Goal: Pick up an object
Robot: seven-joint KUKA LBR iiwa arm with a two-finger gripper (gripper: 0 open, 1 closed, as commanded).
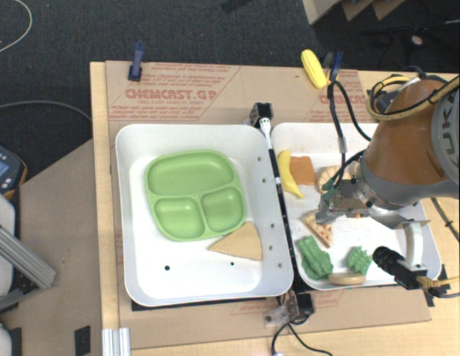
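Pincer (324, 212) hangs low in the right white bin (430, 249), right of the frame's middle, just above a tan pizza-like wedge (319, 231); whether it is open I cannot tell. Around lie a yellow plastic banana (288, 173), an orange square slice (303, 172) and two green leafy pieces (316, 256). At left, the other white bin (133, 221) holds a green divided plate (194, 193) and a tan triangular slice (240, 243).

The arm (408, 154) has a broad orange band, grey wrist housing, and black cables trailing.
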